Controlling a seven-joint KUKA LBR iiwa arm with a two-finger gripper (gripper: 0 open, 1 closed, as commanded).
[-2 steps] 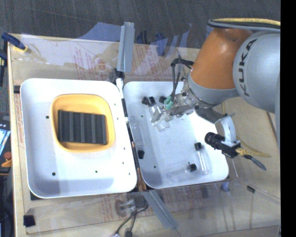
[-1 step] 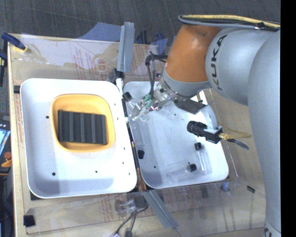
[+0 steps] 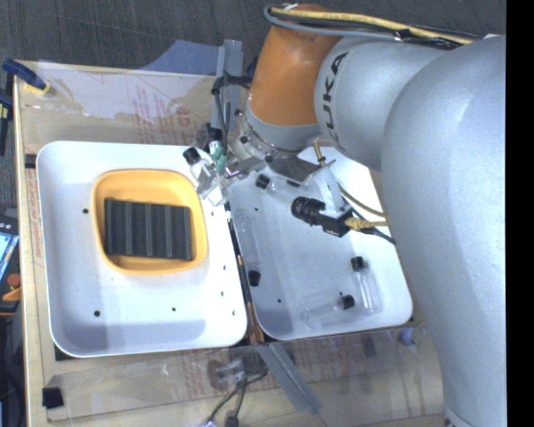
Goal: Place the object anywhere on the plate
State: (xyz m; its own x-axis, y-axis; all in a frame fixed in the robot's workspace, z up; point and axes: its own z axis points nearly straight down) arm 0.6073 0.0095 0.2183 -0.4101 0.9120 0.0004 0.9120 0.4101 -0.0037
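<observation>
Yellow, rounded-square plate (image 3: 149, 221) with a dark ribbed centre sits in the left white bin (image 3: 71, 310). The hand (image 3: 212, 169) hovers over the bins' shared edge; its opening and contents cannot be told. Clear plastic vials (image 3: 367, 289) lie in the right white bin (image 3: 289, 274).

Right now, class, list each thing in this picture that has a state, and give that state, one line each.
Plate: lying in the left bin, a dark ribbed block on it.
Left bin: holds the plate.
Right bin: holds small dark bits and clear pieces.
Claw: above the seam between the bins.
</observation>
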